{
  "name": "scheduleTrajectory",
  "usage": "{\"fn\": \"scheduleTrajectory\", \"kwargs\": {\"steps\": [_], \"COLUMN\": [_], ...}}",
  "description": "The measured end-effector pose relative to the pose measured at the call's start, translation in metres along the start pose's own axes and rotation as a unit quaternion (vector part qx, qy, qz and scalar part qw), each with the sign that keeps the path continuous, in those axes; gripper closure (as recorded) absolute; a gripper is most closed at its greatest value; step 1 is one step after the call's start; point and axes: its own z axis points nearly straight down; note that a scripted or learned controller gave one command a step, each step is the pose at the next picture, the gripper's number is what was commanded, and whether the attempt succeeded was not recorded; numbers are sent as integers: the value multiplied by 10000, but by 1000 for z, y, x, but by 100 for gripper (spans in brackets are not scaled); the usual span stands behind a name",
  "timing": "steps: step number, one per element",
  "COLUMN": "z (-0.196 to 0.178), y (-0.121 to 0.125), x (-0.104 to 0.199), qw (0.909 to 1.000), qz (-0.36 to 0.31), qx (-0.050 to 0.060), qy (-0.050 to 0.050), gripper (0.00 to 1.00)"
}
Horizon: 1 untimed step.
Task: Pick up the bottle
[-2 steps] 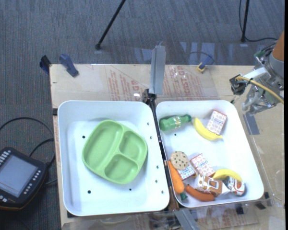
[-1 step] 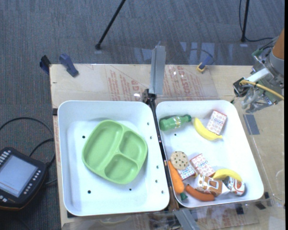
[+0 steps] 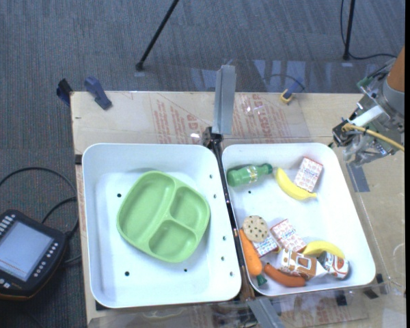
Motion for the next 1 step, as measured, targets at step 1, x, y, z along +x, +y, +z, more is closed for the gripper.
{"fn": "scheduleTrajectory", "kwargs": {"steps": [1], "z": [15], "y": [-54], "x": [21], "qw": [9977], "qz": [-677], "qx": [1], "qy": [-1], "gripper": [100]}}
